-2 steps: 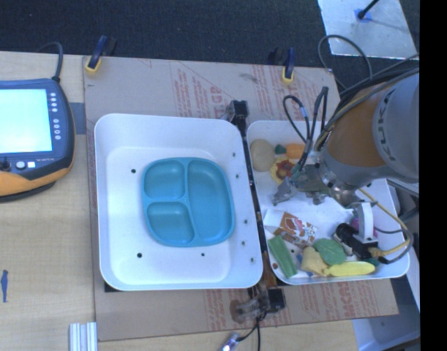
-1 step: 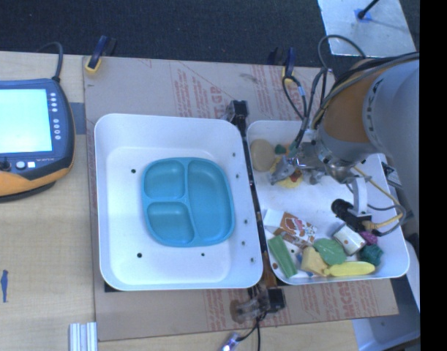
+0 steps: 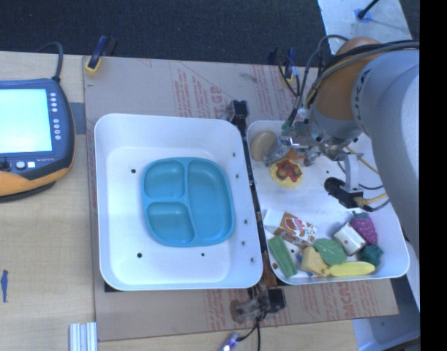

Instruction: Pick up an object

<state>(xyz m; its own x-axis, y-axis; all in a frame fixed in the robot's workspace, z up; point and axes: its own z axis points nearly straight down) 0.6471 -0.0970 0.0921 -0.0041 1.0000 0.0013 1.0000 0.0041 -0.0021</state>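
A grey robot arm (image 3: 388, 115) with an orange band reaches in from the right, over the far end of the right-hand white bin (image 3: 395, 265). Its gripper (image 3: 295, 151) points down into that bin's far left corner, just above a small yellow toy with red markings (image 3: 287, 172). I cannot tell whether the gripper is open or closed, and the toy lies on the bin floor rather than being lifted. Just left of the gripper sits a tan, rounded object (image 3: 262, 146) against the bin wall.

The near end of the same bin holds a cluster of toy food: a bunch of purple grapes (image 3: 365, 229), a yellow banana (image 3: 350, 269), a green pod-shaped piece (image 3: 281, 256), a green leafy piece (image 3: 330, 251), a small white cylinder (image 3: 347, 238) and a printed packet (image 3: 298, 229), all close together or touching.

The left-hand white bin (image 3: 121, 196) holds 1 blue divided plate (image 3: 186, 200) with 3 compartments, lying flat in the middle. Both bins sit side by side on a cardboard sheet (image 3: 172, 93) on the tabletop. At the far left rests a handheld control pendant (image 3: 25, 134) with a lit screen.
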